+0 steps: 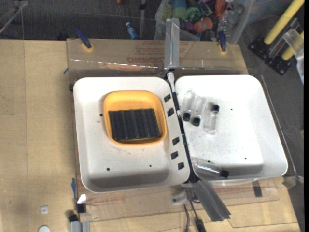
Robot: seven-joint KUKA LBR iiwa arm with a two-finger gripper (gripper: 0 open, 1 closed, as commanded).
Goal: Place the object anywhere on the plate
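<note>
The desk [34, 129] carries two white bins, and the arm's own side is the right, so the left bin [89, 168] is the one far from where the hand comes in. A yellow plate [112, 102] lies flat in that bin. On it rests a dark ribbed slab [134, 123], lying inside the rim and covering most of the plate's floor. It may be the object already set down or it may belong to the plate; I cannot tell which.

Past the dividing wall, the right bin [246, 144] lies on the hand's near side. A small huddle of clear bottles [199, 111] with black caps lies in its left half, just beside the divider, some touching each other. One more clear tube [210, 168] lies at the bin's front edge. None of these is on the plate.

Whether the hand is apart or together I cannot tell, and nothing is seen clamped in it.

If the slab is the object, the task looks finished. If a bottle is meant, the whole job is left: grasp one, carry it over the divider, and release it above the plate.
</note>
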